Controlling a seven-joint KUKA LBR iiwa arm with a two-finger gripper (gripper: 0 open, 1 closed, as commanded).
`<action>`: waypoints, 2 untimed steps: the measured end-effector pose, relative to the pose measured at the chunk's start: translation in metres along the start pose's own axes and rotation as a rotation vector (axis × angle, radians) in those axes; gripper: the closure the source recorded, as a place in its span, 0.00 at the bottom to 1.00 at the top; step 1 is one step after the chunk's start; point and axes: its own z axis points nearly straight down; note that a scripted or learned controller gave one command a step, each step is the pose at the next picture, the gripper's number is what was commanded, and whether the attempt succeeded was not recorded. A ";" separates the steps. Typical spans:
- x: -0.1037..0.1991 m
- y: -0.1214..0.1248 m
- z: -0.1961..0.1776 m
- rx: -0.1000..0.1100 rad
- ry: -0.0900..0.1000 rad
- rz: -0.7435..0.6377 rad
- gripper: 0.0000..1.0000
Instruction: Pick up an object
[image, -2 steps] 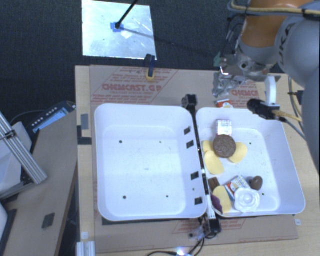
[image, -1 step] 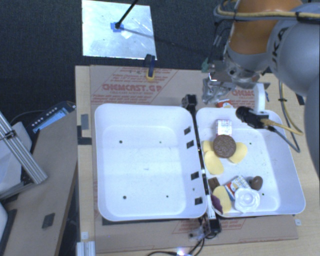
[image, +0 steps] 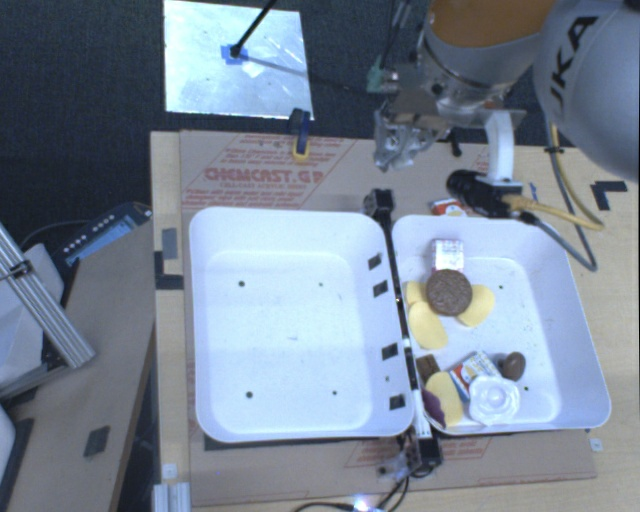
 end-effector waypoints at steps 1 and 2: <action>0.080 -0.009 -0.070 0.004 0.001 0.001 1.00; 0.128 -0.070 -0.121 0.007 0.000 0.002 1.00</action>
